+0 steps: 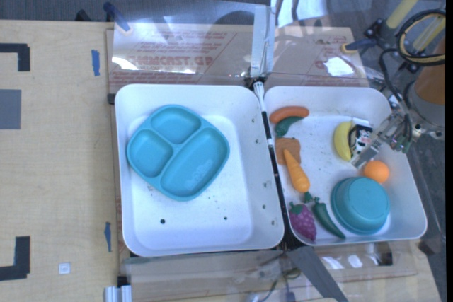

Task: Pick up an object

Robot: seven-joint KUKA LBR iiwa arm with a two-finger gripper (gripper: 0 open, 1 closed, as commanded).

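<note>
White plastic, both bins: the left bin (pixel 141 223) carried a blue divided plate (pixel 178 151) toward its rear left, and the right bin (pixel 407 219) held all the loose items. From my remote station I logged the gripper (pixel 362 155) low over the right side of the right bin, reaching in from the right edge, its tip just beside a yellow banana (pixel 343 141) and just above a small orange (pixel 377 172). I could not tell how the claw stood; nothing showed clearly between it. A blue bowl (pixel 361 205) sat at the front right, touching or nearly touching the orange. Along the bin's left wall lay an orange-and-green toy vegetable (pixel 288 117) at the rear, a carrot (pixel 296 169) below it, then purple grapes (pixel 303 221) and a green pepper (pixel 325 217) at the front.
</note>
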